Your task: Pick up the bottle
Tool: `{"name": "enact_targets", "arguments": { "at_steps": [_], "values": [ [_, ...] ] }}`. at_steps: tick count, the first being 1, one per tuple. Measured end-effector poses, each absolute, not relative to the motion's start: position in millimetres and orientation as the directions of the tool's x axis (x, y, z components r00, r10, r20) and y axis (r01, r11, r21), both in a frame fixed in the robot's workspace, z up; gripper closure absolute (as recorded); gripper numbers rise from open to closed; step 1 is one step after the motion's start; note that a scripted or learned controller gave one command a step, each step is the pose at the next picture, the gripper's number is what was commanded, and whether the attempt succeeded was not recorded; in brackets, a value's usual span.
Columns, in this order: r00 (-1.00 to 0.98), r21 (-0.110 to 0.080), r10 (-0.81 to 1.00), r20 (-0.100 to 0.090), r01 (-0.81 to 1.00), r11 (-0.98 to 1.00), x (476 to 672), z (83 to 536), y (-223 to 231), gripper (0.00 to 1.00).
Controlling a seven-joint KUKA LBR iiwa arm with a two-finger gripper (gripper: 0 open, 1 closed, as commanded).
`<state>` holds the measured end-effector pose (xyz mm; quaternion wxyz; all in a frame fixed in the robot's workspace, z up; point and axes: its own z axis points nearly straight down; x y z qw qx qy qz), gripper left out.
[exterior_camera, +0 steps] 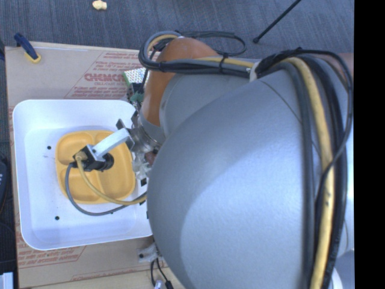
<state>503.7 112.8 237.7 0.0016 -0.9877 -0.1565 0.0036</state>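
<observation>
The arm hangs low over the left bin, its wrist at the bin's right wall, mid-frame. Whether the jaws are wide or narrow I cannot tell, and where the bottle lies I cannot tell either. I judge the pick not yet done. A yellow dish-shaped thing sits mid-bin. There is bare white floor along the bin's left and lower walls, while the arm crowds its right side.

1. Single fixed camera, high above, looking down at a slant.
2. Arm sits close under the lens, covering the right side; white bin at left, farther off.
</observation>
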Motion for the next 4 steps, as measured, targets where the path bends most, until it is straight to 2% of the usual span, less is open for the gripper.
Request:
{"name": "enact_targets", "arguments": {
  "at_steps": [1,2,3,4],
  "values": [
    [0.593,-0.008,0.805,-0.002,0.805,-0.593,504.4,228,25,1.00],
    [0.398,-0.008,0.918,0.000,0.918,-0.398,475.7,256,1,1.00],
    [0.072,-0.006,0.997,0.001,0.997,-0.072,475.4,191,-45,1.00],
    [0.196,-0.005,0.981,0.000,0.981,-0.196,475.7,199,39,1.00]
  ]
}}
